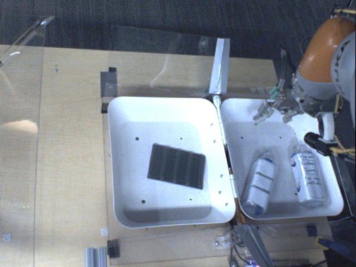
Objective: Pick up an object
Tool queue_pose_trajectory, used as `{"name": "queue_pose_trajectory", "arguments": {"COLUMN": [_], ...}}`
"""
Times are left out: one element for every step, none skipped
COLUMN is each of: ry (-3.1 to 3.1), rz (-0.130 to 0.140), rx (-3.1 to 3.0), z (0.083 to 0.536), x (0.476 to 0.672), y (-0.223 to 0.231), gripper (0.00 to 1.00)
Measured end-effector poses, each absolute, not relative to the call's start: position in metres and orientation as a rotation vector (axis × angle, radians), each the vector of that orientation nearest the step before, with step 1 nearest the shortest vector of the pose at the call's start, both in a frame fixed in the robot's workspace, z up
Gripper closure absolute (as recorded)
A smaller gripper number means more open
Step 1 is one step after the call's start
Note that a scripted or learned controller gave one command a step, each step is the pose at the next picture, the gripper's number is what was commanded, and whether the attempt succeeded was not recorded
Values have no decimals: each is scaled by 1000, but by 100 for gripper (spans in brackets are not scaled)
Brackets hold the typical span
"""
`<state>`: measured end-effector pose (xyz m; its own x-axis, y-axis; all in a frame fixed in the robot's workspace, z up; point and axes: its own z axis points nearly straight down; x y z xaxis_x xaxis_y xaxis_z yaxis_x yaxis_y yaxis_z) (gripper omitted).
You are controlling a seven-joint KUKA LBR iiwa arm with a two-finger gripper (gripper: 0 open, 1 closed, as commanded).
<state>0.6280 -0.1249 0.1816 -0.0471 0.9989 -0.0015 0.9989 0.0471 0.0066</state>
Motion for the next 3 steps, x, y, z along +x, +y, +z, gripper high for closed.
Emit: {"name": "queue_pose_trajectory", "arguments": {"ry": [2421,2456,2444], "rz": [4,11,13], "rx": [1997,1935,1957], "z": [108,90,89], "x": [554,518,574], "y": [-149,-115,-89], "gripper": [0,0,0]}}
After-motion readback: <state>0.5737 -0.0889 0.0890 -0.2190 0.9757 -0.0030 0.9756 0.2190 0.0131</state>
